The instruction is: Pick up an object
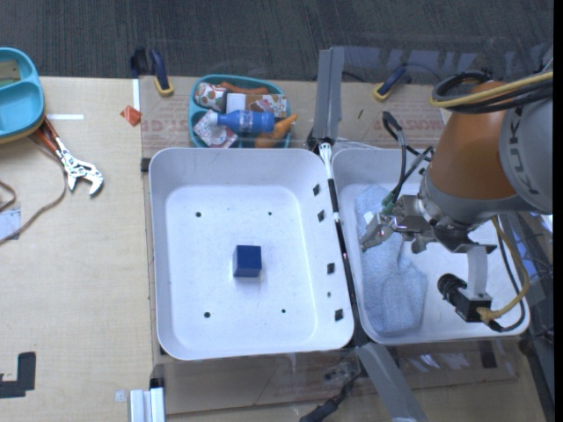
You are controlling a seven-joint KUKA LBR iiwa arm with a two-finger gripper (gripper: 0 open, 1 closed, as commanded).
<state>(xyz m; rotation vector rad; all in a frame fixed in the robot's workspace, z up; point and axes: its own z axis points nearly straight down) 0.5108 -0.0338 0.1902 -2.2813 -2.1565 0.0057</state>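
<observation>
A small dark blue cube (248,260) sits near the middle of the left white bin (176,236). A pale blue cloth (391,284) lies crumpled along the left side of the right bin (506,323). My gripper (394,234) hangs over the upper part of that cloth, pointing down, below the orange band of the arm (475,156). Its fingers (373,236) stand apart with nothing visible between them. The arm hides the right part of the right bin.
Behind the left bin stands a small blue tub (239,112) of assorted items. On the bench at left lie a wrench (77,172) and a teal tray (18,95). Clamps (158,70) hold the far edge. Cables (493,310) trail off the wrist.
</observation>
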